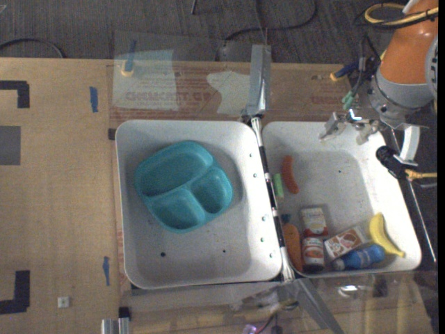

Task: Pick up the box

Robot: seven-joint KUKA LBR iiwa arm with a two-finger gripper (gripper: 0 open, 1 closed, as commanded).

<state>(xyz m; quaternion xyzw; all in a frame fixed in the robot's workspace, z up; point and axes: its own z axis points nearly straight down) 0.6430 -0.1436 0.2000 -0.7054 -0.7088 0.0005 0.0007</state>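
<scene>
Fingers (345,126) spread above right bin, small red-and-white box (344,242) lying flat

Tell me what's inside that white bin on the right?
The right bin holds a small box, a banana, a blue bottle, two little cans, a red sausage-like piece and an orange piece. Anything beneath them is covered.

Single fixed camera above bench (55,186), slanted down over both bins (132,256).
</scene>
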